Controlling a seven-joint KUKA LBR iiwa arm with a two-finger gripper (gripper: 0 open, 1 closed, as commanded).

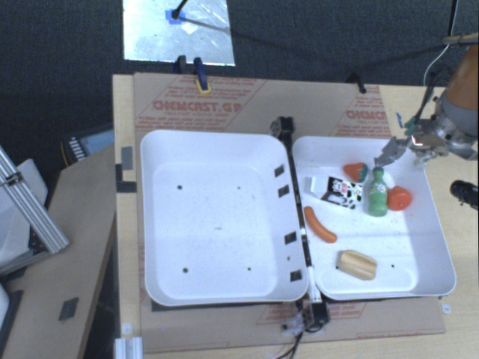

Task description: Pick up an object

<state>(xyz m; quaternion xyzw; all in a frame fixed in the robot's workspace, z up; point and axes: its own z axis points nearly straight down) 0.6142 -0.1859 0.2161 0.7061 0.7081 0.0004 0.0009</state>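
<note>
Nearby, the pincer (395,149) — green bottle (377,193), tomato (400,197) beside.

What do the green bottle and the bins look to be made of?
Green bottle: probably glossy plastic, judging by its even, saturated colour and pale cap. The left bin and the right bin: likely thin moulded plastic, matte white, with rounded corners and raised rims.

the arm (462,99) is grey with an orange band above the wrist, and pale thin cables loop beside it. its hand (400,149) is a silvery grey metal block tapering to narrow tips, with what may be a small blue mark, though it is too blurred to be sure.
</note>
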